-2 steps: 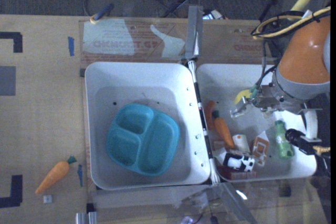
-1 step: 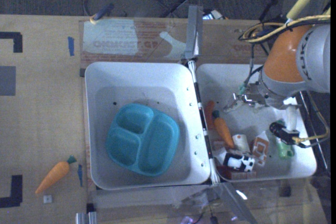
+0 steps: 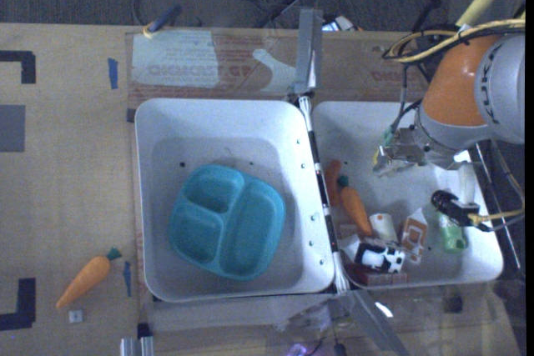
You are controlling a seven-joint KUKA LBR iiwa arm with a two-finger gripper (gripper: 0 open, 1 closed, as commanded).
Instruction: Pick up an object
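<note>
The gripper (image 3: 403, 152) hovers over the right bin (image 3: 334, 122), above and right of the carrot (image 3: 355, 210); can't tell how its jaws stand. Carrot lies by the bin's left wall, cow (image 3: 380, 258) just below it.

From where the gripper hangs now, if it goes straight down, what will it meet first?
Probably the bare white floor of the right bin. The gripper hangs over its upper part, apart from the orange toy carrot lying lower in that bin, though depth is hard to judge.
</note>
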